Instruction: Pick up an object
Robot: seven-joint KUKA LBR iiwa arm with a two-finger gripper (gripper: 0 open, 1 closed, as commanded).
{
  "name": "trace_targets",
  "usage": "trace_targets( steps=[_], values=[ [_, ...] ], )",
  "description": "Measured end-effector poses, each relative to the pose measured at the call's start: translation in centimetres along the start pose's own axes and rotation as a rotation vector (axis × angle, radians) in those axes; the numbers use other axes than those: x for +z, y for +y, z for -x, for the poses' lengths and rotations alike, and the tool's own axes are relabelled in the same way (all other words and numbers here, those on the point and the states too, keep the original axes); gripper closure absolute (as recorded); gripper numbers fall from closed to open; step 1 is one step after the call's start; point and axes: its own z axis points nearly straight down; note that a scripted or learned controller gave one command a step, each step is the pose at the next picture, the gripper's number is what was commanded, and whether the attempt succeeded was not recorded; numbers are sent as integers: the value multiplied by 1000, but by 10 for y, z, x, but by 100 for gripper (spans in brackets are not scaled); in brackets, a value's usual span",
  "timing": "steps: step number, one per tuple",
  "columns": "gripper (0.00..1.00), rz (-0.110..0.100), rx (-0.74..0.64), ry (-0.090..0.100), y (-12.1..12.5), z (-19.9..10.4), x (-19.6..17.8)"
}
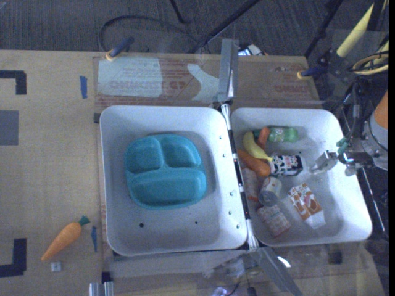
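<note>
The arm enters from the right and its gripper (330,160) hangs low over the right bin (355,217) near the right wall; the fingers seem released, with nothing between them. On the bench lies a smooth orange toy carrot (62,240). The left bin (117,128) holds a blue divided plate (165,171) (three compartments, matte plastic). The right bin holds a banana (253,147), a cow-patterned bottle (285,163) and a small carton (305,204).

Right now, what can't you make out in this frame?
- Hand: small and blurred in the camera view; open or shut unclear.
- Arm: cut off by the right edge.
- Small carton and cup: print too blurred to read.
- Items under the banana and carrot: overlapped, partly hidden.
</note>
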Motion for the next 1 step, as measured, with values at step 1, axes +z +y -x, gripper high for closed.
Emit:
trace_targets(
  steps=[1],
  values=[
    [0, 2, 42, -1, 12, 19, 112]
  ],
)
